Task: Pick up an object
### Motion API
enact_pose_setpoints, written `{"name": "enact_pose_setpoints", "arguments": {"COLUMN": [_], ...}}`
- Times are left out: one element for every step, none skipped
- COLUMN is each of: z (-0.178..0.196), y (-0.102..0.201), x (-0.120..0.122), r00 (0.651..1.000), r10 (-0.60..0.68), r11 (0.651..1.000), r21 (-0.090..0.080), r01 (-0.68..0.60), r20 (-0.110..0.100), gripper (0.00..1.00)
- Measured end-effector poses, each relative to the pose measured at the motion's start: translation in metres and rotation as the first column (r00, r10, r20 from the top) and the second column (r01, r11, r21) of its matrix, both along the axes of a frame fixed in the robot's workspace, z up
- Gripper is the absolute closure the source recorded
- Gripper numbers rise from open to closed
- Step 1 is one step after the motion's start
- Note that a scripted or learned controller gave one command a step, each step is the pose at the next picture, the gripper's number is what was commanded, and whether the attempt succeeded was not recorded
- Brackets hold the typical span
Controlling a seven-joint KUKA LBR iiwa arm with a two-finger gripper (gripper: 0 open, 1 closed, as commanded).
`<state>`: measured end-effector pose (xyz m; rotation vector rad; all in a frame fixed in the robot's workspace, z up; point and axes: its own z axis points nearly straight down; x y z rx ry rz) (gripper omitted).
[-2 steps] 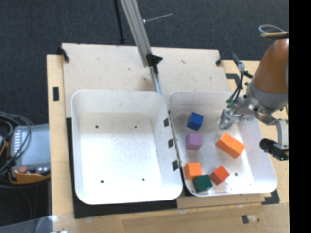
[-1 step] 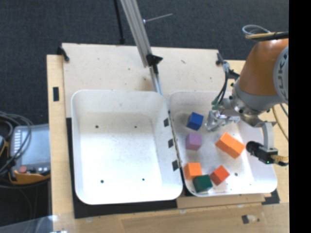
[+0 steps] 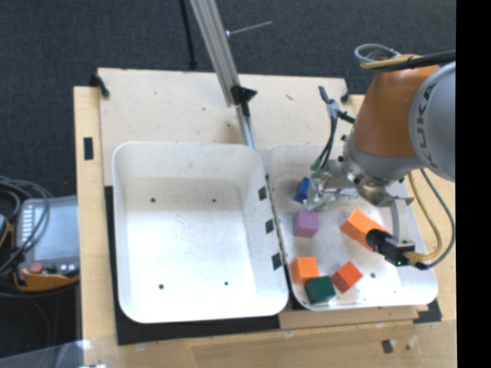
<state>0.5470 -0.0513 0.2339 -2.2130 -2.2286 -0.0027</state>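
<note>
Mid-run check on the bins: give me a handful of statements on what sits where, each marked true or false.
1. All the coloured blocks lie in the right bin. True.
2. The purple block lies in the left bin. False: it lies in the right bin, near the divide between the bins.
3. The green block sits beside an orange block near the right bin's front edge. True.
4. The gripper hangs over the left bin. False: it is over the right bin, beside the blue block.
5. The blue block lies behind the purple block. True.
</note>
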Motion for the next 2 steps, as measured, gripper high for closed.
{"name": "enact_pose_setpoints", "arguments": {"z": [-0.006, 0.005], "y": [0.049, 0.106], "x": [0.005, 0.007], "r00": [1.000, 1.000], "r10": [0.000, 0.002], "r11": [1.000, 1.000], "r21": [0.000, 0.000], "r01": [0.000, -0.002], "r20": [-0.002, 0.000], "gripper": [1.00, 1.00]}}
